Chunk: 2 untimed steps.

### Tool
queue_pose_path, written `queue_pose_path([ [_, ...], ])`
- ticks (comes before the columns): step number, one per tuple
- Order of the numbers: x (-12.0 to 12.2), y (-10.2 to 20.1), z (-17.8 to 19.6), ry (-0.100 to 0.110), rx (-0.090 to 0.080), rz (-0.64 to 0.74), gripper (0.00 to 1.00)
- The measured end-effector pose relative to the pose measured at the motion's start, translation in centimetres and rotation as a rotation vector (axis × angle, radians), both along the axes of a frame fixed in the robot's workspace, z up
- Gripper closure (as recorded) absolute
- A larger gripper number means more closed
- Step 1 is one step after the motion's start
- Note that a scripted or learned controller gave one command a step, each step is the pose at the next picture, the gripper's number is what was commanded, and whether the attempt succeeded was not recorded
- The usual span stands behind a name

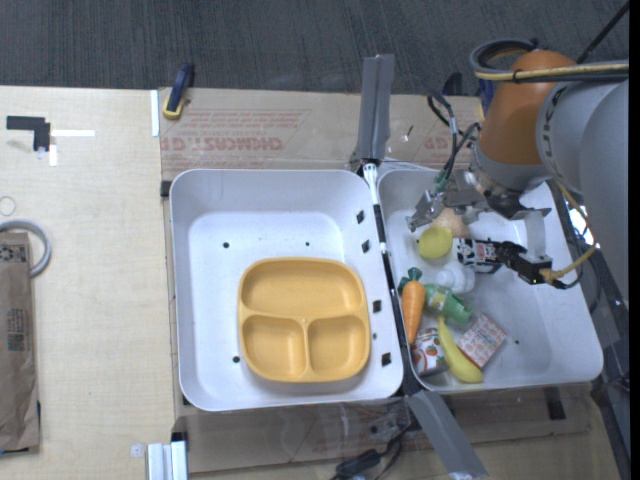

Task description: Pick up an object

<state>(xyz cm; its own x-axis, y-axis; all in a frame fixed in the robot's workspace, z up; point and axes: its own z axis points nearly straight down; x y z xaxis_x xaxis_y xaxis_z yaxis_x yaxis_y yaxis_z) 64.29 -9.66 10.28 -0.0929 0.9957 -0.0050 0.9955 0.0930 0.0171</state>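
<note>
Banana (458, 357): near corner of right bin (560, 363), heaped with carrot (412, 308) for picking.
Yellow tray (303, 319): left of carrot, in other bin.
Lemon (434, 242): beyond carrot; likely target.
Hand (440, 206): just above lemon; grip state unreadable.

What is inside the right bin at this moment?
The right bin holds a carrot, a banana, a yellow lemon-like fruit, a small bottle and some packets. The arm covers the bin's far corner, so anything there is hidden.
</note>
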Motion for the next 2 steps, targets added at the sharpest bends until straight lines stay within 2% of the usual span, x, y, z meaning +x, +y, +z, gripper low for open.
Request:
queue_pose_path([
  [1, -5.3, -0.8, -1.0, 0.016, 0.002, 0.039, 0.00],
  [2, -4.8, 1.9, 8.8, 0.018, 0.005, -0.304, 0.00],
])
